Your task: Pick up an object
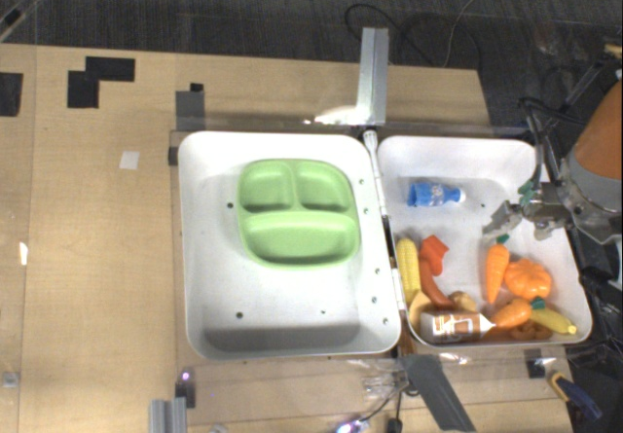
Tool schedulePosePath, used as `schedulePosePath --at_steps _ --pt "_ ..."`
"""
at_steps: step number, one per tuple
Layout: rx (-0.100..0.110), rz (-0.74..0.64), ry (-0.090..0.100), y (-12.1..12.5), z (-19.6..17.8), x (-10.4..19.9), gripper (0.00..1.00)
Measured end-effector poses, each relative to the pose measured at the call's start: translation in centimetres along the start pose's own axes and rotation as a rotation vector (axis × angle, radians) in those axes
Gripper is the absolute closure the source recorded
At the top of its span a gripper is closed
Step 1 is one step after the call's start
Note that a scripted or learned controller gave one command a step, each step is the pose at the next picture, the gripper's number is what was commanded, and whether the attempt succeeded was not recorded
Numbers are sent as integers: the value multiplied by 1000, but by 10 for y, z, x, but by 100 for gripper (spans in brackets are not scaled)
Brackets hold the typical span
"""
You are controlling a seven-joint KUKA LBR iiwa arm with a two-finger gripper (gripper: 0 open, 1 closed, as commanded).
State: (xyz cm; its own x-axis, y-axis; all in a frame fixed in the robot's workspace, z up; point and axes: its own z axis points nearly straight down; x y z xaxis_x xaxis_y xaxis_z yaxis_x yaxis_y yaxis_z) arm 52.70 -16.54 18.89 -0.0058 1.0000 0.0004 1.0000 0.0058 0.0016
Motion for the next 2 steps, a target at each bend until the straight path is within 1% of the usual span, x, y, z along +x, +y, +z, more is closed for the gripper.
schedulePosePath --at_steps 1,2 --pt "-3 -188 -1 9 -10 32 0" --pt "-3 -223 -2 7 95 -35 0"
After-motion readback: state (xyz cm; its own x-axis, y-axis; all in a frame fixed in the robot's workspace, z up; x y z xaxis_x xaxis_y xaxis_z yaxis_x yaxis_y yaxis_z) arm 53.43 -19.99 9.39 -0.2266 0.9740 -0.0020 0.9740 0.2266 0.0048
